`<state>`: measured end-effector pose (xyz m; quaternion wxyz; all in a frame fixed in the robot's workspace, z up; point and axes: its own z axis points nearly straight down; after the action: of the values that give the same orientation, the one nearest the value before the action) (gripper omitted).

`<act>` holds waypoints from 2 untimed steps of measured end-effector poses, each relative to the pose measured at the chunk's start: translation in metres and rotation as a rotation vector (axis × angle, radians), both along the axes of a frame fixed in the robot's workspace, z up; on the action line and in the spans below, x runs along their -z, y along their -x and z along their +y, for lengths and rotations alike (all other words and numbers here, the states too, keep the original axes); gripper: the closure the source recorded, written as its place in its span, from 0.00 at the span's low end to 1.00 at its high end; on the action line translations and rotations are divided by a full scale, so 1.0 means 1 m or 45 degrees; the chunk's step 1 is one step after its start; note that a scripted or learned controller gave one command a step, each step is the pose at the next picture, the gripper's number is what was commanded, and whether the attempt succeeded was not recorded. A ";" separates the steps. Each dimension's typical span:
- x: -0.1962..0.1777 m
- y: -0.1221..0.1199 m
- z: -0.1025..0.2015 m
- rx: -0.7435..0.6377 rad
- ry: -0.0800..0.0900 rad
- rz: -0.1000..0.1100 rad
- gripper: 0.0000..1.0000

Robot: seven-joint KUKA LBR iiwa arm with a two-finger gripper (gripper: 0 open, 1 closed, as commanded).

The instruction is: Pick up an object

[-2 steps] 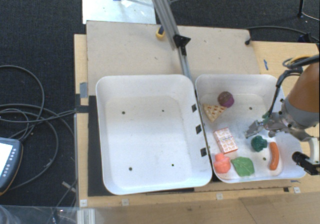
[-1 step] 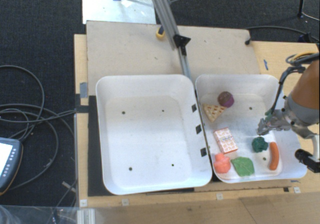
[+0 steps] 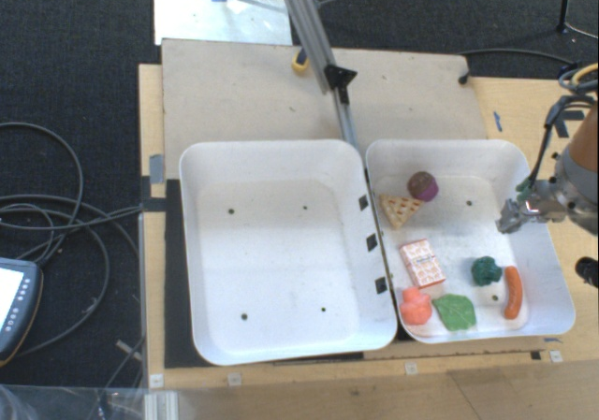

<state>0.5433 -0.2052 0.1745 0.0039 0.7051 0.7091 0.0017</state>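
In the camera view the claw [image 3: 517, 215] hangs over the right rim of the right bin [image 3: 538, 175], its state I cannot tell, while the purple ball [image 3: 423, 186], waffle piece [image 3: 400, 210], pink box [image 3: 422, 263], green broccoli [image 3: 485, 270] and orange sausage [image 3: 512, 292] lie apart inside.

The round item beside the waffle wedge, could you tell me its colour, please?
Dark purple, camera view.

Two white bins: left bin [image 3: 271, 166], right bin [image 3: 449, 152]. Seven small items, all in the right bin: one purple ball [image 3: 423, 185], one waffle wedge [image 3: 400, 210], one pink box [image 3: 422, 263], one dark green piece [image 3: 485, 270], possibly broccoli, one orange sausage [image 3: 512, 292], one red-orange item [image 3: 416, 306], one green leaf [image 3: 455, 312].
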 end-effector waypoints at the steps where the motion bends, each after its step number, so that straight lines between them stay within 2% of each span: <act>1: -0.054 -0.002 -0.001 -0.001 0.000 0.000 1.00; 2: -0.065 0.009 0.050 -0.005 -0.006 0.008 1.00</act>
<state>0.5341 -0.1547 0.2393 0.0001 0.7037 0.7105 0.0014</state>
